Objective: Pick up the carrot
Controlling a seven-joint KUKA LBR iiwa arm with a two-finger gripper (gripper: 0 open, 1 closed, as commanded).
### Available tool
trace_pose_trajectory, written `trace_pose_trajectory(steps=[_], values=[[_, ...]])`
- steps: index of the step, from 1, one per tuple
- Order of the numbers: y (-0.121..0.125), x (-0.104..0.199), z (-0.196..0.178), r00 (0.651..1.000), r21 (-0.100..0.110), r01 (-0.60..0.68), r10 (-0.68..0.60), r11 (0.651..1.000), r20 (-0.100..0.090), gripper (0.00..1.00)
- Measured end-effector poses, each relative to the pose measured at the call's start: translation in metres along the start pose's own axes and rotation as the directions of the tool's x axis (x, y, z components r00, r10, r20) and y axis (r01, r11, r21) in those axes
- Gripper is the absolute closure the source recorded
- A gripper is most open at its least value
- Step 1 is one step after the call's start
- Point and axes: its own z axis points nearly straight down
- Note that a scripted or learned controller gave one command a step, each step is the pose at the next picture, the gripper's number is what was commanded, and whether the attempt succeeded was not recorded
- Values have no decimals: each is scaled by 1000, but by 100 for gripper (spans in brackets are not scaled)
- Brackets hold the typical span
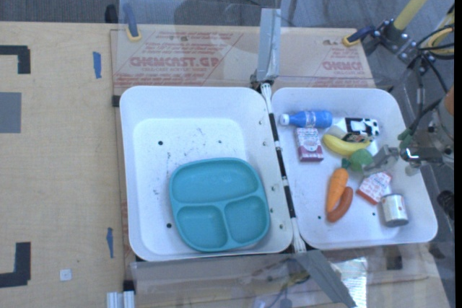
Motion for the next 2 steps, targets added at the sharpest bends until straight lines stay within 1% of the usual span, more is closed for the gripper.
trace_pose_trajectory(steps=[1,2], values=[[25,48,61,988,0,153,-153,988,0,0],[66,39,153,983,-10,185,-185,983,3,0]])
